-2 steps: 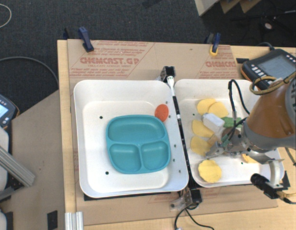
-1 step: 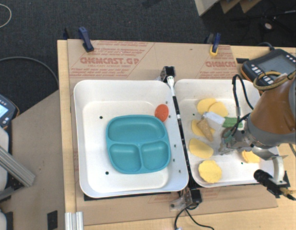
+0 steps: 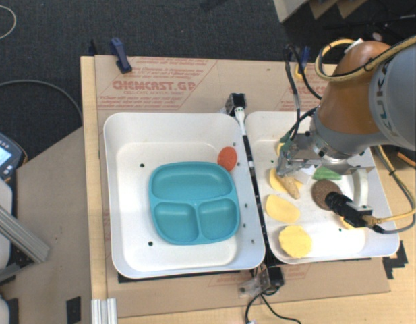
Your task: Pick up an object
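Tan food piece [image 3: 288, 184], likely target: in right bin [image 3: 376, 245], upper left, just under tool [image 3: 289, 165]. Largest first: bench [image 3: 174, 79]; left bin [image 3: 120, 181] with teal divided plate [image 3: 193, 202] and orange ball [image 3: 227, 158]; two yellow slices [image 3: 282, 208]. Step: descent to grasp. Tool state: cannot tell. Next: close squarely, then lift.

From my remote station, I see the arm [image 3: 390, 100] as a bulky, rounded grey casing with dark lettering partly visible on its side. An orange band [image 3: 349, 79] wraps it above the wrist, glossy and dome-shaped. A yellowish cable [image 3: 329, 49] loops beside that band, and thin black wires run down next to it toward a metallic grey gripper [image 3: 288, 159].
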